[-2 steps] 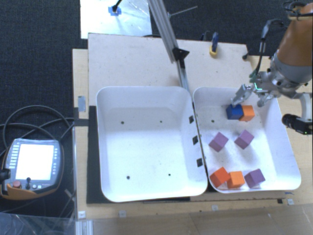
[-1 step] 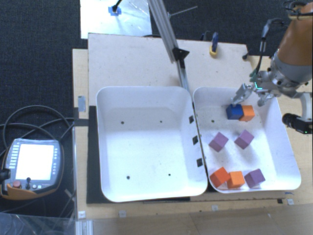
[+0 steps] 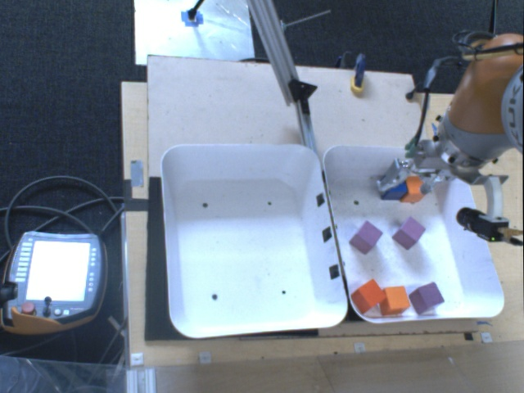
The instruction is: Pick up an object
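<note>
Gripper: found low over the right bin, toward its 12 o'clock end, arm reaching in from 3 o'clock.
Fingers: appeared clenched on an orange block with a blue block pressed against it at 9 o'clock; hold judged probable, not certain.
Lift: could not be confirmed; blocks possibly resting on the bin floor.
Progress: judged at the grasp stage; raising clear of the bin left to do.
Remaining stock: two purple blocks mid-bin; at the 6 o'clock end, two orange blocks touching, and a third purple block just beside.
Left bin: white, shallow, dark specks on floor.
Surface: pale speckled board on a wooden bench.
Room: dark carpet; teach pendant with cable at 9 o'clock; slanted metal bar at 12 o'clock.
</note>
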You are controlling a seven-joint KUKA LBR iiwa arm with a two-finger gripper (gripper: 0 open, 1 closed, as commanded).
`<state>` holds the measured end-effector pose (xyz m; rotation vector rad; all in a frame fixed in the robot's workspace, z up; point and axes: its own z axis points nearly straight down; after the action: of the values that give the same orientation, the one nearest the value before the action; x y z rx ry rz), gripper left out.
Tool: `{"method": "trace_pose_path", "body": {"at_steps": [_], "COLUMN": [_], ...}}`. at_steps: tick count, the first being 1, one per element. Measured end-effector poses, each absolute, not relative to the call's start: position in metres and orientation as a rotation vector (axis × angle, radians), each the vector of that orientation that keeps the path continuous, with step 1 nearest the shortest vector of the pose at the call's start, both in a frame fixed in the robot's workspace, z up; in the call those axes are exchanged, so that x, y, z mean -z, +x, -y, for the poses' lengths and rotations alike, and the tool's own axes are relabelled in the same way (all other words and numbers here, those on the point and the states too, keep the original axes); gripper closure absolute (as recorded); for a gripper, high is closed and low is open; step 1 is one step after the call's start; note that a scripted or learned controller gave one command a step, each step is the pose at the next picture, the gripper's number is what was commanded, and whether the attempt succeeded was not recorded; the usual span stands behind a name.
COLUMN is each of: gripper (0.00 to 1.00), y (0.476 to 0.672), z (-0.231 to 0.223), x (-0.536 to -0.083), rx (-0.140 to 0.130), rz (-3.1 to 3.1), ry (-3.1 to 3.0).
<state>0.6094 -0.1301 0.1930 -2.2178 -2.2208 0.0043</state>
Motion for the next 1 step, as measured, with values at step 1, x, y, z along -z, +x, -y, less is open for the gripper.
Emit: {"method": "trace_pose_path", "body": {"at_steps": [1], "gripper": [0.00], "y": [0.6105], "z": [0.1272], "x": [-0.1305], "rx": [-0.004], "rz": [2.222], "ry": [-2.216]}}
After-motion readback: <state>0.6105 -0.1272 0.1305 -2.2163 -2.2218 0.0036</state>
